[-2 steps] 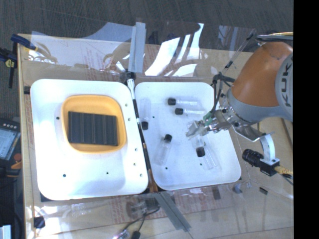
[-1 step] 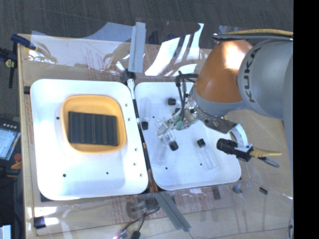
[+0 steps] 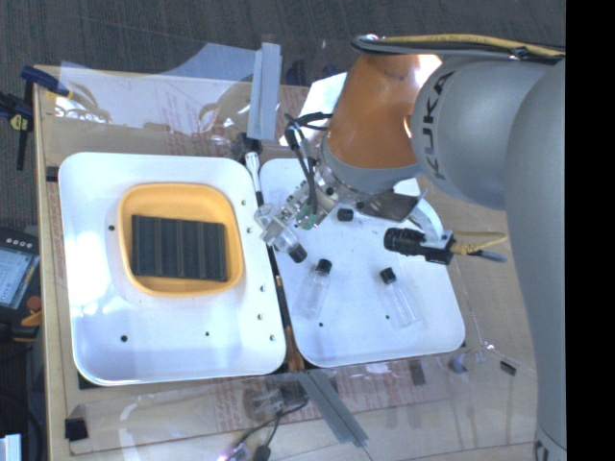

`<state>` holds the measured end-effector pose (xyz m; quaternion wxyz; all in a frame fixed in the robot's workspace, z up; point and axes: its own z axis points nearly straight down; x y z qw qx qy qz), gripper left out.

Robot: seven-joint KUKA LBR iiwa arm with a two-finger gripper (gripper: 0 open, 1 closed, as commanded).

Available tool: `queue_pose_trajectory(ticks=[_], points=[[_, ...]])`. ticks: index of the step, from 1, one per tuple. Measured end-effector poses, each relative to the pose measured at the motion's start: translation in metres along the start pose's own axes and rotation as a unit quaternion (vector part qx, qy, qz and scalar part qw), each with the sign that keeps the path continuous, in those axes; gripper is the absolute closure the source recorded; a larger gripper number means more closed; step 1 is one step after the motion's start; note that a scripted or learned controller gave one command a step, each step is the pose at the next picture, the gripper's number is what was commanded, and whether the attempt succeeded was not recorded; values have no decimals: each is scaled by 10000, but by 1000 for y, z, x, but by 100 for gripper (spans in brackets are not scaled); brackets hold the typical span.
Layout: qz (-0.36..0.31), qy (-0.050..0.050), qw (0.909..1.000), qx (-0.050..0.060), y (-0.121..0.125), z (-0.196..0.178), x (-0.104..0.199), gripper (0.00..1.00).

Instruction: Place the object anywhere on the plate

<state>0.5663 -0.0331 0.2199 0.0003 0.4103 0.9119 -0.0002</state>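
Two clear vials are lying just right of the yellow plate, while the tool is hovering beside its right rim, grip state unclear.

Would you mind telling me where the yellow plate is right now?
The yellow plate lies in the left bin, towards its upper middle, with a dark ribbed insert at its centre; the tool hovers by the bins' divider.
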Motion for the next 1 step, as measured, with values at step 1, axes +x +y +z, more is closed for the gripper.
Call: queue_pose_trajectory(ticks=[1], points=[[3,-1,10000,0,0,0,0,0]])
